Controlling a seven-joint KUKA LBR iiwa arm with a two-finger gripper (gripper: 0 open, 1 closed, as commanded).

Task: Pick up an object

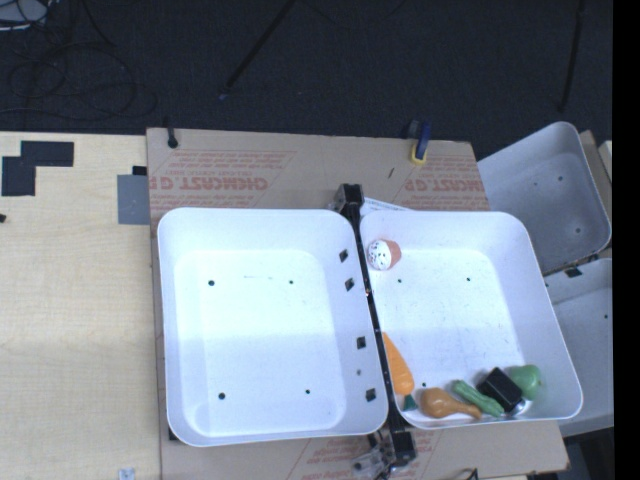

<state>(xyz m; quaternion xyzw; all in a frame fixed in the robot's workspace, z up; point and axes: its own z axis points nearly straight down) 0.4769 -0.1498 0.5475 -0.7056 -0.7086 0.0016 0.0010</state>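
Note:
The right bin [520, 288] holds several small objects. A white and orange ball-like toy [382, 255] lies near its far left corner. An orange carrot-shaped piece [398, 366] rests along the left wall near the front. At the front edge sit a tan, pear-shaped piece [442, 402], a green piece [478, 398], a black block [500, 389] and a green rounded object [525, 377].
The left bin [180, 268] stands beside the right one on a cardboard sheet [260, 173]. A black divider clip strip [362, 298] runs between the bins. A grey metal plate [545, 193] stands at the right. A blue and yellow clamp [420, 143] grips the cardboard's far edge.

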